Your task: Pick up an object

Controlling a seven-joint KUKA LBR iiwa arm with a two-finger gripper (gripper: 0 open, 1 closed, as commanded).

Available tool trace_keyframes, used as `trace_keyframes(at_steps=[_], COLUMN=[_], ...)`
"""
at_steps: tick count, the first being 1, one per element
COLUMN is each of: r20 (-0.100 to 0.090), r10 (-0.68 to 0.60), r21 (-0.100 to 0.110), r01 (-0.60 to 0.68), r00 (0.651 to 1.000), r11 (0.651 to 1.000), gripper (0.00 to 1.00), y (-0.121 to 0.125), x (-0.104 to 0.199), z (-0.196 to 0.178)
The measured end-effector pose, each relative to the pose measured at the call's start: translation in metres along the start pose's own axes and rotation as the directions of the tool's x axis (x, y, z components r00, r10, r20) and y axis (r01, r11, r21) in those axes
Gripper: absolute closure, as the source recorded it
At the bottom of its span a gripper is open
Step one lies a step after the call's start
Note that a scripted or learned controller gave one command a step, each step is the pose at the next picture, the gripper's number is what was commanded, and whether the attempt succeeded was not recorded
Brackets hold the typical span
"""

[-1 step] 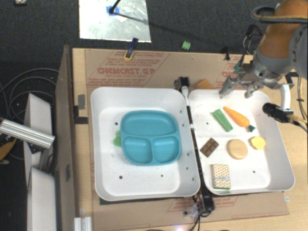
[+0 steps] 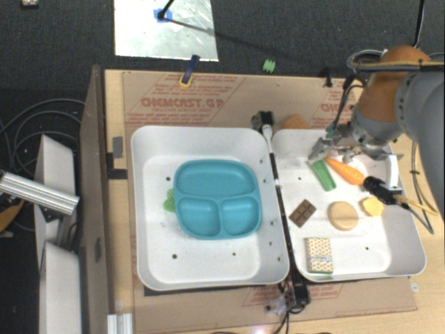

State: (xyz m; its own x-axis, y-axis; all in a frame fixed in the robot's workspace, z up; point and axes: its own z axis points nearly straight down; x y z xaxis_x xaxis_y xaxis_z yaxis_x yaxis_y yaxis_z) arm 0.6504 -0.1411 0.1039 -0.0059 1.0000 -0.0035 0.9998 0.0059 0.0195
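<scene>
Nearest, we see a patterned box (image 2: 319,254) at the bottom of the right bin (image 2: 403,256). Above it lie a brown block (image 2: 302,213), a tan disc (image 2: 343,216) and a yellow piece (image 2: 372,207). Further up, the gripper (image 2: 338,147) hovers over a carrot (image 2: 345,171) and a green stick (image 2: 322,175); we cannot tell its fingers' state. Centre-left, a blue tray (image 2: 217,197) sits in the left bin (image 2: 149,256).
</scene>
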Motion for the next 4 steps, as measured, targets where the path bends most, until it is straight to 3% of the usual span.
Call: trace_keyframes(at_steps=[1, 2, 3, 4], r20=[-0.001, -0.005, -0.004, -0.003], r10=[0.0, -0.001, 0.003, 0.008], r21=[0.004, 0.013, 0.017, 0.024], r01=[0.0, 0.001, -0.003, -0.008], r00=[1.0, 1.0, 1.0, 1.0], r11=[1.0, 1.0, 1.0, 1.0], gripper=[1.0, 1.0, 0.0, 0.0], y=[-0.001, -0.04, -0.04, -0.027], x=[0.0, 0.04, 0.038, -0.011], z=[-0.008, -0.103, -0.097, 0.024])
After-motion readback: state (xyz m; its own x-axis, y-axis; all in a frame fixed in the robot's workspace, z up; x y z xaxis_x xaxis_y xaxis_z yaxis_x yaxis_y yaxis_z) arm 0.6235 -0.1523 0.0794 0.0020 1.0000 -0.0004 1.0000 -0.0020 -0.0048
